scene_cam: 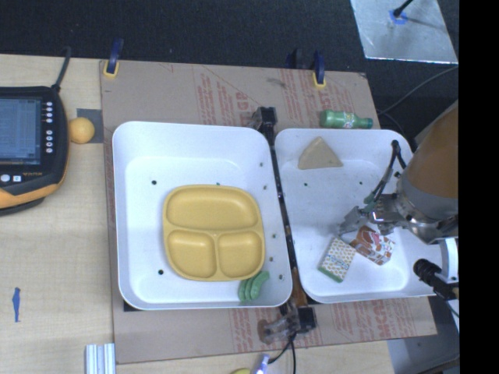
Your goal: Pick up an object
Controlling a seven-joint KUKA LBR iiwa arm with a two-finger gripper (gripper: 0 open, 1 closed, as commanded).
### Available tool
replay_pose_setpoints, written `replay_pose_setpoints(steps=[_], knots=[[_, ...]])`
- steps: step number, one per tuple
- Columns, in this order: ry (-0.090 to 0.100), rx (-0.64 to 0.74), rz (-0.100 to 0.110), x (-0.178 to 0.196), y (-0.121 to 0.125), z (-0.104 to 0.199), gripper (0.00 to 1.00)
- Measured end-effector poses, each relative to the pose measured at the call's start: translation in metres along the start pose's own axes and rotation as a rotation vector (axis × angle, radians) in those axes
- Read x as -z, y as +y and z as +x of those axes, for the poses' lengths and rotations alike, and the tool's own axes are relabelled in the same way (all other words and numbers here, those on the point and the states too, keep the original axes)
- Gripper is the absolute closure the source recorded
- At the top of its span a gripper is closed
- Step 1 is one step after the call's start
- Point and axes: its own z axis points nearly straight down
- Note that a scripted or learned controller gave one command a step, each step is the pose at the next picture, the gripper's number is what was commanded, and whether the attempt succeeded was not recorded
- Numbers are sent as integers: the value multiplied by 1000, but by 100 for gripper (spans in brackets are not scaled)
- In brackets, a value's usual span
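Over the right bin (312, 287), we see the grey arm with its orange band reaching in from the right, its gripper (360, 223) low above a red-and-white packet (376, 245); whether its fingers are spread or closed we cannot tell. Beside the packet lies a flat green-patterned sachet (337, 259), with a tan wedge (318, 155) near the far wall. A glossy yellow three-compartment tray (212, 231) and a ridged green piece (253, 286) sit in the left bin (132, 209).

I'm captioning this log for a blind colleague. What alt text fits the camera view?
A grey robot arm's claw hangs low in the right white bin, over a red-and-white packet beside a green-patterned packet, with a tan wedge farther back. The left white bin holds a yellow three-compartment plate and a small green object.
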Motion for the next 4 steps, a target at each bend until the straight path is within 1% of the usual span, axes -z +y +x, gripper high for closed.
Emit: replay_pose_setpoints(steps=[1, 2, 3, 4], knots=[[0, -1, -1, -31, 30, -64, 0], [1, 2, 0, -36, -4, -40, 0], [-1, 6, 2, -26, -4, -41, 100], [1, 1, -1, 37, 29, 17, 100]])
